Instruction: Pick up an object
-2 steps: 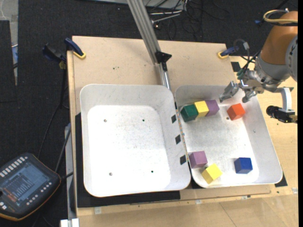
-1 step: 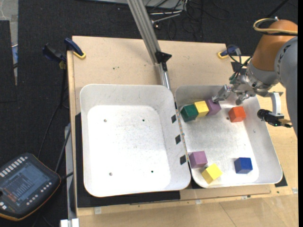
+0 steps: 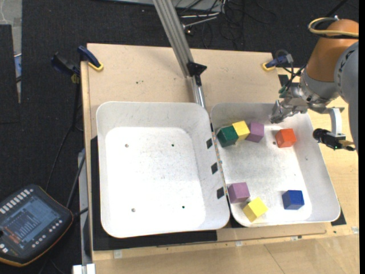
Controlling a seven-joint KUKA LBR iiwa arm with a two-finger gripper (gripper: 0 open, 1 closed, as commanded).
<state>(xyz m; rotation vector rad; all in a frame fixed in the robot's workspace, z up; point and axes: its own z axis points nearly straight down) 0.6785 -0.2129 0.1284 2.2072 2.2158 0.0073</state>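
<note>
Several small blocks lie in the right bin (image 3: 319, 170). A green block (image 3: 227, 135), a yellow block (image 3: 241, 130) and a purple block (image 3: 256, 131) cluster at its far left. An orange block (image 3: 285, 137) sits to their right. Near the front lie a second purple block (image 3: 238, 191), a second yellow block (image 3: 255, 208) and a blue block (image 3: 292, 199). My gripper (image 3: 278, 115) hangs over the bin's far edge, just up and left of the orange block, with nothing seen between its fingers.
The left bin (image 3: 108, 153) stands beside the right one. A metal pole (image 3: 174, 30) slants across the bench's back toward the bins' shared edge. Clamps (image 3: 90, 58) sit at the bench's far corners. A teach pendant (image 3: 28, 224) lies off the bench at bottom left.
</note>
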